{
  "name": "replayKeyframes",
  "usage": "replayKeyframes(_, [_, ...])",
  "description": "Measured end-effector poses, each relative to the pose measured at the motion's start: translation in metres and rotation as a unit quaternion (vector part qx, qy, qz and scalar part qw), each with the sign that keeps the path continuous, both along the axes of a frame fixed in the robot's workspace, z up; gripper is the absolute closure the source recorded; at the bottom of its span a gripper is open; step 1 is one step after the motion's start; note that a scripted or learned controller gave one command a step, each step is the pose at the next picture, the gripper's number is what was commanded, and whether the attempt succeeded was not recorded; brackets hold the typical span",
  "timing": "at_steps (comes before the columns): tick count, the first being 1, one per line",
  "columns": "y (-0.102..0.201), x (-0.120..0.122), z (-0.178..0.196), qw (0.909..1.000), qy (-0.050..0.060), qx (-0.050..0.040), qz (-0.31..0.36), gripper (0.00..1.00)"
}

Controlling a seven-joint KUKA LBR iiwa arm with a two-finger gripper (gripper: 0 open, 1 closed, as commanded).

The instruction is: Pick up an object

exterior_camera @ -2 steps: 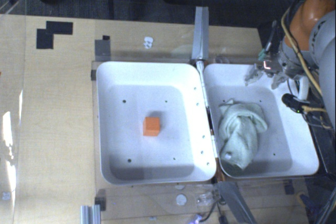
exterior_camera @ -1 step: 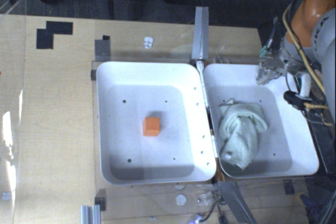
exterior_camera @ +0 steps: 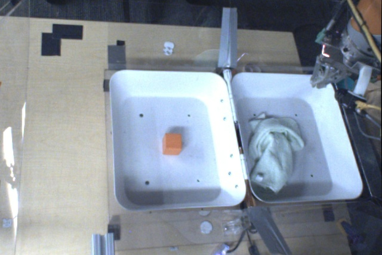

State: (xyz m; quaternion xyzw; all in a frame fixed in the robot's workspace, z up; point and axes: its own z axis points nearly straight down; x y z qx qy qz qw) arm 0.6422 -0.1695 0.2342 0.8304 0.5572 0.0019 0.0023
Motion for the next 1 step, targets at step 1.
replayKeyframes(1, [0.0333,-0.0184,0.044,0.9983,0.001,0.0,0.058,1.0])
